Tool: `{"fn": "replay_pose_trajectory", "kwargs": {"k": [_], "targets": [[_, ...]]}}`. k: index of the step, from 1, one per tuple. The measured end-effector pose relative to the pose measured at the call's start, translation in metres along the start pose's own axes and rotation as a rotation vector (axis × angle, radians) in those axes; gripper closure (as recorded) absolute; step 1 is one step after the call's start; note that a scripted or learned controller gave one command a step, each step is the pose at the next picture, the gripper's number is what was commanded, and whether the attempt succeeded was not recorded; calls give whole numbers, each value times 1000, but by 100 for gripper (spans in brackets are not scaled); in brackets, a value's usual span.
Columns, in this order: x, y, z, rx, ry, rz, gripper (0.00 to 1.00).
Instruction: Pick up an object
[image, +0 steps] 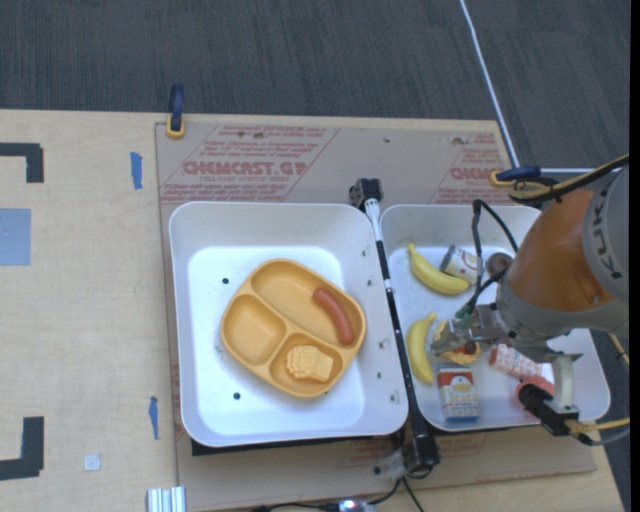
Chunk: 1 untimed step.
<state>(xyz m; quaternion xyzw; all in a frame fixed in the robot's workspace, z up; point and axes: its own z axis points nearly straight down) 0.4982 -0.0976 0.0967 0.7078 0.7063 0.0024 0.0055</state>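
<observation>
Left bin holds a yellow divided plate (sausage, perhaps a waffle).

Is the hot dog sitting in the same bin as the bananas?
No, the hot dog lies on the yellow tray in the left bin, while both bananas are in the right bin.

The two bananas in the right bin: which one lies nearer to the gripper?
The lower banana, lying near the bin's left wall, is closer to the gripper. The upper banana lies farther back, beside a small white packet.
</observation>
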Motion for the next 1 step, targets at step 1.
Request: {"fn": "replay_pose_trajectory", "kwargs": {"k": [1], "targets": [[56,-17,-89,10,5,-4,100]]}}
